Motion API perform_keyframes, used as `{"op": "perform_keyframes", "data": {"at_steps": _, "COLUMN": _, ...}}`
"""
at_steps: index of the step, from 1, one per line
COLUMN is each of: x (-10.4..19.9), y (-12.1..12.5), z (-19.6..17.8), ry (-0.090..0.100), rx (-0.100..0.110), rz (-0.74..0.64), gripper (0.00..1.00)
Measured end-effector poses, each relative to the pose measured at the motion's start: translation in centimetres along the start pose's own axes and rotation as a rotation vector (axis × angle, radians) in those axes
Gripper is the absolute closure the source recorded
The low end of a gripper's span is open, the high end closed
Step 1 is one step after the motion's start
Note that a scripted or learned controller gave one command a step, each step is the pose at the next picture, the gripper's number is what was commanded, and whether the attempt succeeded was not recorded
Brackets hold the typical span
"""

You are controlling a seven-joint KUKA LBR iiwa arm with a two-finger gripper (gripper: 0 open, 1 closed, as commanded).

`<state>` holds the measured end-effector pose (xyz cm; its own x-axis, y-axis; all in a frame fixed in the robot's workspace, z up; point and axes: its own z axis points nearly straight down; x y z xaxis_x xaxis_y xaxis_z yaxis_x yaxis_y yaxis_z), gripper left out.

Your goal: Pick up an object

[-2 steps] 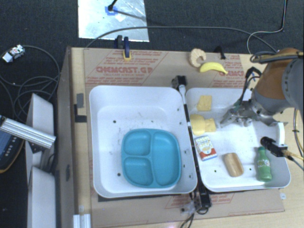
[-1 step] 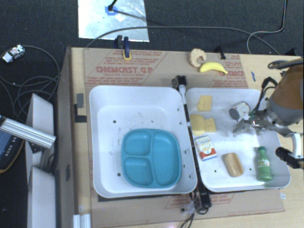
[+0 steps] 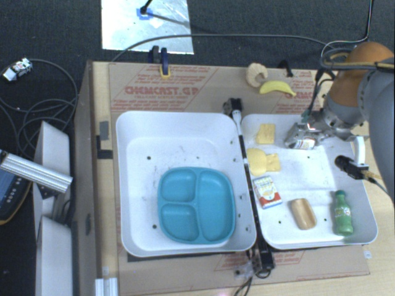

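Hovering Over the Right Bin, Nothing Lifted Yet

Reaching in from the right, the arm (image 3: 364, 85) has its gripper (image 3: 302, 137) low over the far edge of the right bin (image 3: 321, 165), close to that bin's far-left corner. No object can be seen between its fingers, so by this view the pick is not yet done; everything in the bin appears to lie on the floor of the bin. Whether the gripper is wide or narrow I cannot tell: the metal parts at its tip blur together from this angle.

5 candidates lie in the right bin. A pale yellow block (image 3: 266, 134) sits near the far-left corner, just beside the gripper on its left. A yellow lumpy piece (image 3: 262, 162) lies along the left edge, and a small red-and-white carton (image 3: 266, 192) lies nearer the front along that same edge. A tan bread-like roll (image 3: 302, 213) rests toward the front edge, and a green bottle (image 3: 342, 213) lies near the front-right corner. The yellow block looks the likeliest target, being nearest the tip, though that is a guess.

The left bin (image 3: 142, 140) carries a blue divided plate (image 3: 196, 204) toward its front edge. Outside the bins, a banana (image 3: 277, 89) and a pale round thing (image 3: 256, 74) lie on the bench beyond the right bin's far edge.

Left to do: close on 1 item and raise it clear.
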<state>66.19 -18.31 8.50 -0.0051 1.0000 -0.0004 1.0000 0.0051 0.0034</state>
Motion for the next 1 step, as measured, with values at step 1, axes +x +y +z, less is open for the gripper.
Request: {"op": "perform_keyframes", "data": {"at_steps": 1, "x": -0.06, "y": 0.23, "z": -1.38, "ry": -0.003, "rx": -0.007, "rz": -0.004, "gripper": 1.0}}
